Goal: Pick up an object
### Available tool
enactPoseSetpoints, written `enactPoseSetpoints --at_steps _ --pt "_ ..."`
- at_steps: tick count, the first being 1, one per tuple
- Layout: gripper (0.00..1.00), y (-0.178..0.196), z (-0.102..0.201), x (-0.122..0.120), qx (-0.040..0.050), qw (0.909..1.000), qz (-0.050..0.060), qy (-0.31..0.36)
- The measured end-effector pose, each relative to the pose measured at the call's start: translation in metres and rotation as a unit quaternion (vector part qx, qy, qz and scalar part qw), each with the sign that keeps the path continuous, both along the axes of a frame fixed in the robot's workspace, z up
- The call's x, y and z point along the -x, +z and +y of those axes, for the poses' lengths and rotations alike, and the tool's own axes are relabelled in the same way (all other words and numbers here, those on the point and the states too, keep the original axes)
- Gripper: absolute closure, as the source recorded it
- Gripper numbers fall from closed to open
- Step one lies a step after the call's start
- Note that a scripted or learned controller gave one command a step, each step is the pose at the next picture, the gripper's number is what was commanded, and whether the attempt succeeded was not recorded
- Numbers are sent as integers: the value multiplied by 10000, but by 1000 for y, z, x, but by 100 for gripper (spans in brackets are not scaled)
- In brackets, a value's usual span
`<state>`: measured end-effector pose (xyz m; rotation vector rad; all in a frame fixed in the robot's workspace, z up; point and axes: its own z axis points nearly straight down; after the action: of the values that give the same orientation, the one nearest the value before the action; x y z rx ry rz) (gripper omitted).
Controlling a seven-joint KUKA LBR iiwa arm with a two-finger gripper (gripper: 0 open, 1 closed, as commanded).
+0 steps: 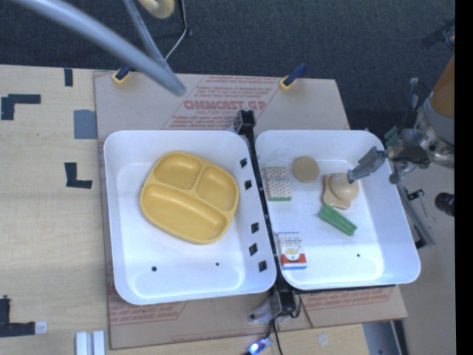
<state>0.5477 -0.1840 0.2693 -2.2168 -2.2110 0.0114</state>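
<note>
Where bins meet, yellow tray [191, 196] leftward

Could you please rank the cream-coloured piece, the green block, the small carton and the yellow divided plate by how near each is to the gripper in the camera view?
From the gripper, at the right bin's right side:
1. cream-coloured piece, right beside the fingers.
2. green block, just below it.
3. small carton, near the right bin's lower left.
4. yellow divided plate, in the left bin.

Smooth, slightly glossy white plastic is seen in both bins [177, 287]. The yellow divided tray [191, 196] appears matt plastic. Brown printed cardboard [222, 103] is shown at twelve o'clock.
</note>
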Motion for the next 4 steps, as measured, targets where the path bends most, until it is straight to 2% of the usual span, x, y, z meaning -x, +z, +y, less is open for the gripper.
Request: enactPoseSetpoints --at_steps 1,4 --pt "0 6 0 -2 13 10000 -56 18" --pt "0 -132 -17 0 12 10000 -31 12"
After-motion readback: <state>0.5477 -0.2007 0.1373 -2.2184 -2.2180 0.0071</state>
